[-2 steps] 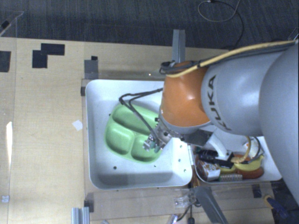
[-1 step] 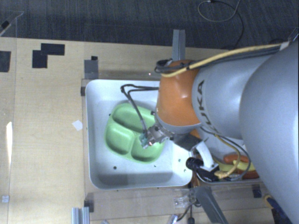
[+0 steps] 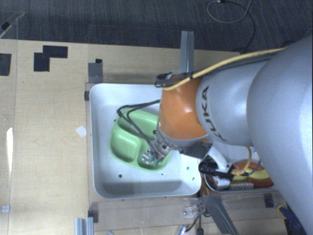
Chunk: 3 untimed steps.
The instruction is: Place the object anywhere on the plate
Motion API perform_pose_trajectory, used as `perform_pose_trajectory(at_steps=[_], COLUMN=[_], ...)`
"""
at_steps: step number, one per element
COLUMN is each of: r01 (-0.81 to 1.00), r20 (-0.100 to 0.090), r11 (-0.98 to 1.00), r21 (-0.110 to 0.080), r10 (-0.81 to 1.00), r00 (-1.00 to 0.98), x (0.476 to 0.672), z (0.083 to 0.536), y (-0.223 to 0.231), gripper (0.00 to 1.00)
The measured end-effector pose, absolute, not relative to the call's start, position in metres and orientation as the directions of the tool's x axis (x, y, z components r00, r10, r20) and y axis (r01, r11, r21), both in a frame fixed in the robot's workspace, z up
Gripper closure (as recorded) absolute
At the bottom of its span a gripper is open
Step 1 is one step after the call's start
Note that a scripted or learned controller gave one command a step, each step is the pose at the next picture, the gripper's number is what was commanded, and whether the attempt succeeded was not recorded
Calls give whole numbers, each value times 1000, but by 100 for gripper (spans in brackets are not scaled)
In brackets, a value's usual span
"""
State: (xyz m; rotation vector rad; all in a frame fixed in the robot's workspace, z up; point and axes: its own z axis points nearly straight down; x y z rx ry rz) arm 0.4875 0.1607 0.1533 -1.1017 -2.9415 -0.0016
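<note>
Object: not identifiable; possibly under the claw point(image 3: 152, 156), hidden by the wrist.
Plate point(image 3: 128, 140): green, sectioned, near the middle of the left bin point(image 3: 100, 131), toward its right wall.
Claw: low over the plate's right-hand rim; whether apart, together or clamped cannot be told.
Right bin: clutter of items at the surface's lower right edge.
Progress: seemingly at placing stage; release unconfirmed, retreat left.

Grey arm point(image 3: 254, 102), orange band point(image 3: 181, 114), black "KUKA" lettering, yellow cable point(image 3: 234, 59).
</note>
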Motion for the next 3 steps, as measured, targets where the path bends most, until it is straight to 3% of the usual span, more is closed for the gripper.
perform_pose_trajectory(at_steps=[1, 2, 3], r01=[589, 773, 999], r20=[-3, 0, -1], r11=[808, 635, 47], r21=[4, 1, -2], r10=[589, 773, 999], r00=[-808, -635, -47], x=[489, 487, 487], z=[220, 193, 169], y=[163, 176, 205], gripper=[100, 100, 100])
